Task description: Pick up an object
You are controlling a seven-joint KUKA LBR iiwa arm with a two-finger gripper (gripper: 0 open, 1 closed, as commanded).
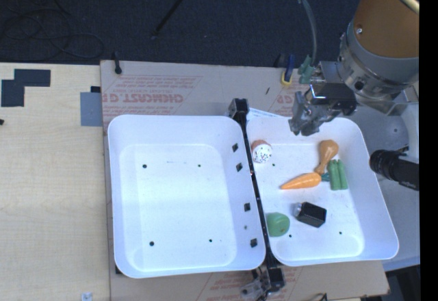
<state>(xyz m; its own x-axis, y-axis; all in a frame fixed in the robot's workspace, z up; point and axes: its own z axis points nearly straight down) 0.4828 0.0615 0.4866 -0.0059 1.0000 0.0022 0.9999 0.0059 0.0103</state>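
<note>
Nothing is lifted yet: the pincer (305, 122), its opening indiscernible, is poised at twelve o'clock of the right-hand white bin (342, 241); the orange plastic carrot (301, 182) lies ungrasped.

The arm (387, 12) is running off the top and right edges. The gripper (304, 128) is covering part of the far rim of the right bin (373, 224). That bin and the left bin (178, 156) are hiding most of the cardboard (171, 91), which is running off the bottom edge.
</note>
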